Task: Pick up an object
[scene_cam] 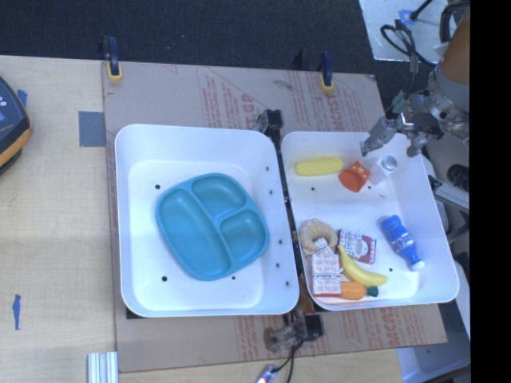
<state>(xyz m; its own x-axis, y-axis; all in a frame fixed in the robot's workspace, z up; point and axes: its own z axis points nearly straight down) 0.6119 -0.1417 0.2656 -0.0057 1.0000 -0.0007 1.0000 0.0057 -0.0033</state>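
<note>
While the gripper hung open and empty above the right bin, nothing was grasped yet. It needed to descend onto the red block.

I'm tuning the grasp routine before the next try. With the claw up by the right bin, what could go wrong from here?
The claw hangs over the right bin's far rim, so a straight descent may strike the wall. The red block sits close beside the yellow corn, so one may get nudged. The near-corner pile around the banana invites double grabs.
</note>
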